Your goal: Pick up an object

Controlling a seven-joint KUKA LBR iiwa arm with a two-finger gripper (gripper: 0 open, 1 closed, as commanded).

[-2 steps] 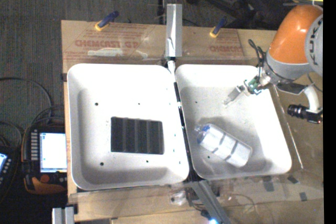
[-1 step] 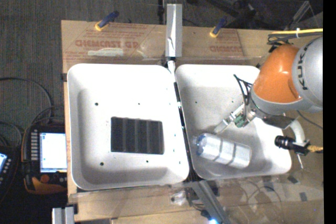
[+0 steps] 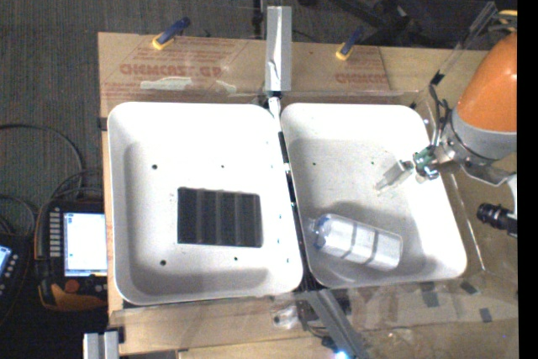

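Note:
A clear plastic bottle (image 3: 357, 240) lies on its side near the front wall of the right bin (image 3: 336, 130). A flat black ribbed panel (image 3: 218, 217) rests in the middle of the left bin (image 3: 134, 139). My gripper (image 3: 390, 178) hangs over the right half of the right bin, pointing down and to the left. It is above and behind the bottle, well apart from it. Behind the gripper, the grey wrist and orange band (image 3: 496, 88) come in from the right.
The bins stand side by side on a brown board (image 3: 210, 67) held by two clamps at the back. A metal post (image 3: 278, 46) rises behind the seam between the bins. A teach pendant (image 3: 76, 244) lies to the left of the bench.

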